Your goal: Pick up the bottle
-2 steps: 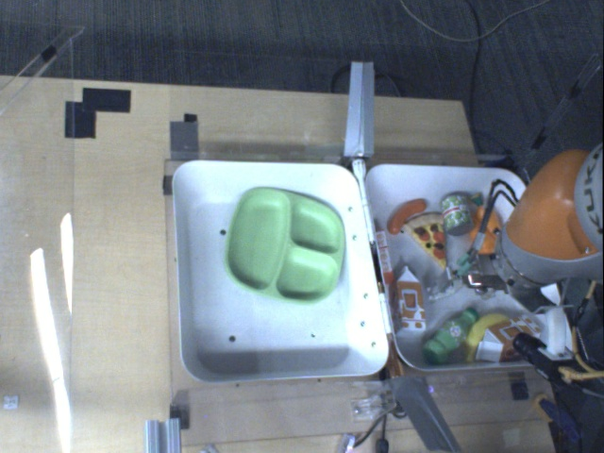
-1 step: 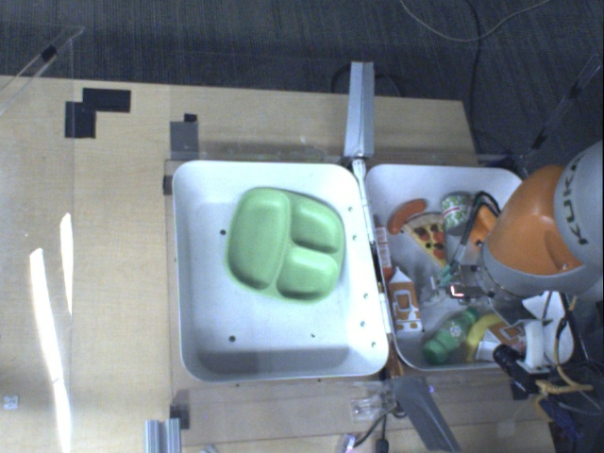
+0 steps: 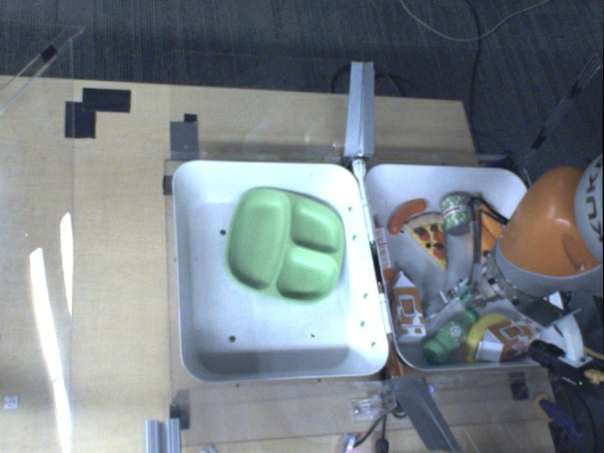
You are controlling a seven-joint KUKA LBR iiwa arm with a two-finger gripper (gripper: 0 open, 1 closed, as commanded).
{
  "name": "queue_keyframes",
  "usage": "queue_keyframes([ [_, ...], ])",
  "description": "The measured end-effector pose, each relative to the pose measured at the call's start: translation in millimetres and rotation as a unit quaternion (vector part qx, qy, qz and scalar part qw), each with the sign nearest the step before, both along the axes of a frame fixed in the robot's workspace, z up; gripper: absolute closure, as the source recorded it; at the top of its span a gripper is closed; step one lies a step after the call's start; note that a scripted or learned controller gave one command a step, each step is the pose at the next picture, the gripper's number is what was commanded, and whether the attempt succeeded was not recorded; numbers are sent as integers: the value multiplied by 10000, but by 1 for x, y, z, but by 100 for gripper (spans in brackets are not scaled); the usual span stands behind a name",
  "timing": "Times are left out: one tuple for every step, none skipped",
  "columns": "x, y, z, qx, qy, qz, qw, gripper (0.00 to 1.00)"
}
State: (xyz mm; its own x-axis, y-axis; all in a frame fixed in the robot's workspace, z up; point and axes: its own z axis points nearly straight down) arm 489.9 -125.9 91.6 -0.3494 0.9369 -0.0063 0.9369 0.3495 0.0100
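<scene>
- My gripper [image 3: 461, 295] hangs low over the middle of the right bin [image 3: 514, 183], down among the clutter there.
- I cannot tell how wide my jaws stand; the metal parts blur into the things beneath them.
- I see nothing clearly gripped, and I cannot tell whether I touch anything.
- One green bottle [image 3: 440, 345] lies on its side near the 6 o'clock edge of the right bin, at about 7 o'clock from my gripper and just beside it.
- One yellow banana [image 3: 488, 326] lies at 5 o'clock from my gripper, touching or nearly touching the bottle's end.
- Two orange-and-white cartons: one carton [image 3: 407, 311] along the bin's 9 o'clock wall, another carton [image 3: 511, 339] toward 5 o'clock, beside the banana.
- One round tin [image 3: 456, 211] sits near the bin's 12 o'clock edge.
- One pizza-slice toy [image 3: 429, 238] lies at 11 o'clock from my gripper, with one red-orange piece [image 3: 408, 213] just beyond it toward the bin's corner.
- Two white bins stand side by side; the left bin [image 3: 203, 347] is at 9 o'clock from me.
- One green divided tray [image 3: 283, 243], with three sections, lies in the left bin, a little toward 12 o'clock of its centre.
- My orange band [image 3: 552, 225] shows at 3 o'clock of the right bin.
</scene>
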Motion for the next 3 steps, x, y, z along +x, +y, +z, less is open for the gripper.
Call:
queue_keyframes([
  [70,27,2,21,28,-1131,9936,0],
  [6,17,56,10,29,10,10000,0],
  [1,-10,-2,7,-9,-11,10000,0],
])
